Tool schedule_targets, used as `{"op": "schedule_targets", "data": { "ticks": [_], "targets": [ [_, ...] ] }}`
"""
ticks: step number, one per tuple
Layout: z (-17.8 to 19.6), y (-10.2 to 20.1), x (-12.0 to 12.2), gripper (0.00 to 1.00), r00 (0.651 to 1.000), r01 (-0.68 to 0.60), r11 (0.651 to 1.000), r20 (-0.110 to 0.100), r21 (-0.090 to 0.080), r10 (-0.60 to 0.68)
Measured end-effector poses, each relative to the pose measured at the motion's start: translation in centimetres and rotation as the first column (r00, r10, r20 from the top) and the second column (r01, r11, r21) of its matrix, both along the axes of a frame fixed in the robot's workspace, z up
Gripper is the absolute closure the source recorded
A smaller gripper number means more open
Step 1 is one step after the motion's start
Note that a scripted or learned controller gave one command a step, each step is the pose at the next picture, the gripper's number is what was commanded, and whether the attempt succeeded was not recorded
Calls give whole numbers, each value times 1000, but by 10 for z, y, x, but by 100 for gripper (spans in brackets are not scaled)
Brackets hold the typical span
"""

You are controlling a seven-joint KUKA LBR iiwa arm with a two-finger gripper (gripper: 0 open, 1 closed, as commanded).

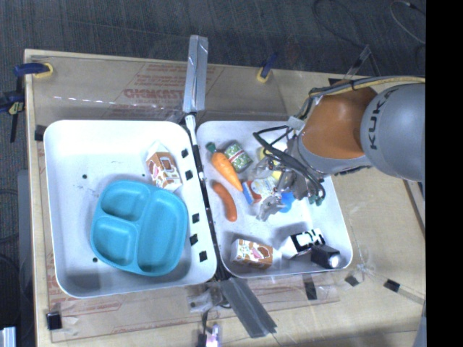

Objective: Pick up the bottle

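The bottle (312, 246), as best I can tell, is the black-and-white one lying on its side in the near right corner of the right bin (340, 223), dark cap end pointing toward the bin's corner. Looks like small plastic w/ a glossy label, so prob. light, stiff, a bit slippery; lying flat it may roll. Best hold, I'd judge, is across the body mid-length, fingers square to its long axis, not on the cap.

Just beside it, to the view's left, lies a small carton (252, 251). Farther up the bin: an orange sausage-like piece (225, 200), a carrot (226, 169), a green can (236, 155) and some red/blue bits under the tool.

The gripper (273, 197) hangs over mid-bin amid cables, well apart from the bottle; whether it's open or closed I can't tell, too cluttered. Nothing visibly held.

Left bin (65, 194) has a blue divided plate (139, 227) and a second small carton (163, 169) near the divider.
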State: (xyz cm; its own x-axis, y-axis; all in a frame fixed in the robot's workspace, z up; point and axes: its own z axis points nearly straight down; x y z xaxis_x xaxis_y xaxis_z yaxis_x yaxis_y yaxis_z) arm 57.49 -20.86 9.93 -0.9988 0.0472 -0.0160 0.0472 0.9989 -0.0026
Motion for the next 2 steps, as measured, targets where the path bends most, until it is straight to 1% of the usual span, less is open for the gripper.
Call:
{"op": "schedule_targets", "data": {
  "ticks": [1,2],
  "targets": [
    [98,-1,-10,0,1000,-18,1000,-13,2,18],
    [51,-1,-12,0,1000,-18,1000,-16,3,18]
  ]
}}
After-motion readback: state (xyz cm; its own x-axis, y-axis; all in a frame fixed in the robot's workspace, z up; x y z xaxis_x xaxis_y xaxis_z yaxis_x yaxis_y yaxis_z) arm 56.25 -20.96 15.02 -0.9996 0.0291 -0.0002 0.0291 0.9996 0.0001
